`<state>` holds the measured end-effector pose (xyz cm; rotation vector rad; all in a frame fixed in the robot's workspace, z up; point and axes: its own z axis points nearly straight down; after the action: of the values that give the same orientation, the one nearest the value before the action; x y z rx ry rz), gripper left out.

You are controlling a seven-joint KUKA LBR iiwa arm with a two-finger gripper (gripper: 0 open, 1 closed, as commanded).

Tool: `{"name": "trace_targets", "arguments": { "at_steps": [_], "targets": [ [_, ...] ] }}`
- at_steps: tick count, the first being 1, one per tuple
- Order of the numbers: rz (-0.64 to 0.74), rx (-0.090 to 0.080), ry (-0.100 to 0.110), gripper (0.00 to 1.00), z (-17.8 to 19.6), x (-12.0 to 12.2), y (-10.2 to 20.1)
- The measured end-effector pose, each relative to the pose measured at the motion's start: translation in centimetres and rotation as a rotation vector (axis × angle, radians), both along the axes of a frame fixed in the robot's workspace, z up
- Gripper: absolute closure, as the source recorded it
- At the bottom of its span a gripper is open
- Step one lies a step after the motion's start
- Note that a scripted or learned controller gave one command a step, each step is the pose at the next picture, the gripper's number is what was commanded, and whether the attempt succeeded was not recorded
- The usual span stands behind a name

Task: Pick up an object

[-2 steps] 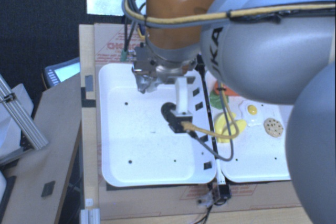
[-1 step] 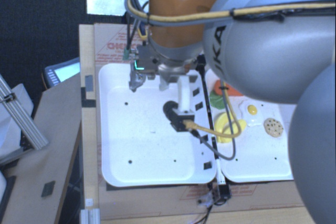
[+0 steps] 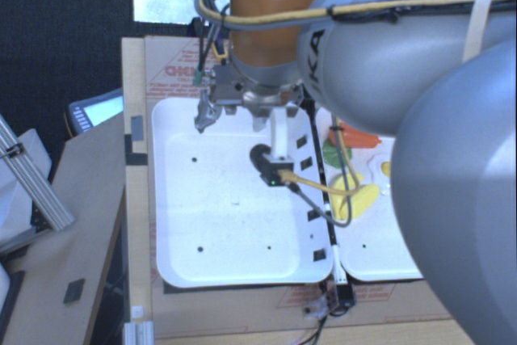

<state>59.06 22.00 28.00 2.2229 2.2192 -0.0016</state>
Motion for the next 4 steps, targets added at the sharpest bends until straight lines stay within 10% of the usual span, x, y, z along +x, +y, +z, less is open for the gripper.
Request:
{"name": "trace_targets", "arguments": {
  "at_steps": [1,2,4],
  "targets": [
    [0.004,0.000,-0.001,0.00,-7.4,8.0,1.4],
    [0.007,0.003,-0.004,1.00,-5.8,7.9,1.4],
    [0.013,0.004,-0.008,1.00,-3.6,8.0,1.5]
  ]
}}
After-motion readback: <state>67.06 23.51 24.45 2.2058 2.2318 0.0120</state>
